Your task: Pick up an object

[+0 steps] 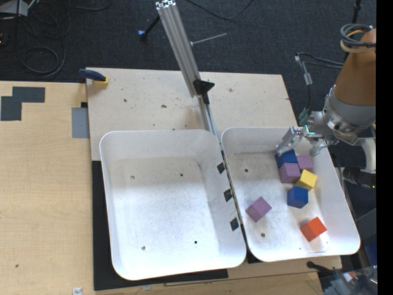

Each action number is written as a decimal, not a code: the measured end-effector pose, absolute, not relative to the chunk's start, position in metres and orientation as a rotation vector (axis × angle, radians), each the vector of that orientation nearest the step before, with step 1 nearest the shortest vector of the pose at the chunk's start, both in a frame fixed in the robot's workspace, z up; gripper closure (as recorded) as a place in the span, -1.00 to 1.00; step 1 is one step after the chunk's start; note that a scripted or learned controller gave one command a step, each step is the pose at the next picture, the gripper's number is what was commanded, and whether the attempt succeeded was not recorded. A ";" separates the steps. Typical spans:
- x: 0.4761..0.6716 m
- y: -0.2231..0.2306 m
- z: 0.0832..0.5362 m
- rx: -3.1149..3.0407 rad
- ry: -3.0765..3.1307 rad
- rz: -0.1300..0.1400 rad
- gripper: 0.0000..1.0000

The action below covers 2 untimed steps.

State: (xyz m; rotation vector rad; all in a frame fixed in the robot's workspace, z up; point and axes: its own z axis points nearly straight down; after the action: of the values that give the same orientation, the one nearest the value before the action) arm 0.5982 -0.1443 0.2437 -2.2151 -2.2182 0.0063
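While the tool hangs spread wide (holding nothing), a blue cube sits just below its fingertips.

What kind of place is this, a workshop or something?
Probably a robotics test lab: a robot arm reaches over two white bins on a bench, one holding coloured blocks, with loose cables on dark carpet behind.
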 end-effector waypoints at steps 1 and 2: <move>0.599 -0.145 0.246 -2.218 -2.221 0.002 -1.00; 0.600 -0.139 0.182 -2.216 -2.215 0.008 -1.00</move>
State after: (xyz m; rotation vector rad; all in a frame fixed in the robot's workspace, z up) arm 0.5995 -0.1393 0.1822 -2.2157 -2.2155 0.0084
